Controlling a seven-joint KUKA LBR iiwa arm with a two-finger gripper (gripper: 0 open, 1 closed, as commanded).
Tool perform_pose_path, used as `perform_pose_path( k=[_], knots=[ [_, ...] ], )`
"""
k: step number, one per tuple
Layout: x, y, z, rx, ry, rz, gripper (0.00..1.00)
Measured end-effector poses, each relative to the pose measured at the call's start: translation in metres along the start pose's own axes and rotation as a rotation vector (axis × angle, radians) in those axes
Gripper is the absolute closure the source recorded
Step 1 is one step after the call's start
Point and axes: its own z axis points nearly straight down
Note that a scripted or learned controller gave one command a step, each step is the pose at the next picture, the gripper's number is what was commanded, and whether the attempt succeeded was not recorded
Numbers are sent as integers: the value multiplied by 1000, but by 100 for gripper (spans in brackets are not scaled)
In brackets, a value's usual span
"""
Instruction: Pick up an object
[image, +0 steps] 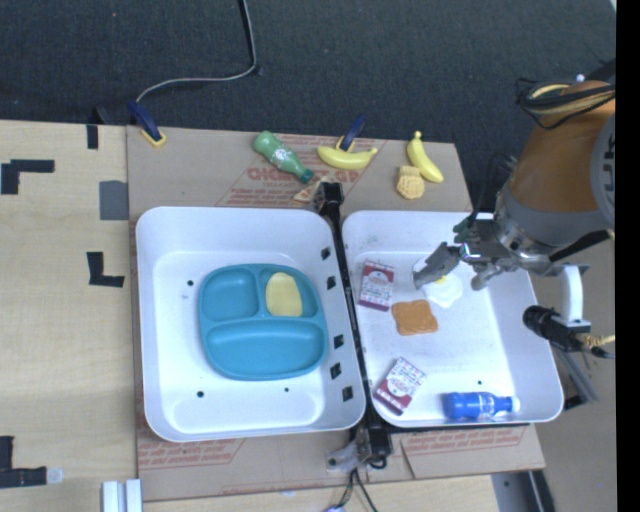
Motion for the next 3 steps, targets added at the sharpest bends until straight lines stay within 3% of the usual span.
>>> perform_pose_path(
  k=[1,2,3],
  knots=[
    [-33,32,148,0,-1,2,0],
    [-22,16,154,-10,-5,2,0],
    [-22,16,144,-9,-5,2,100]
  ],
)
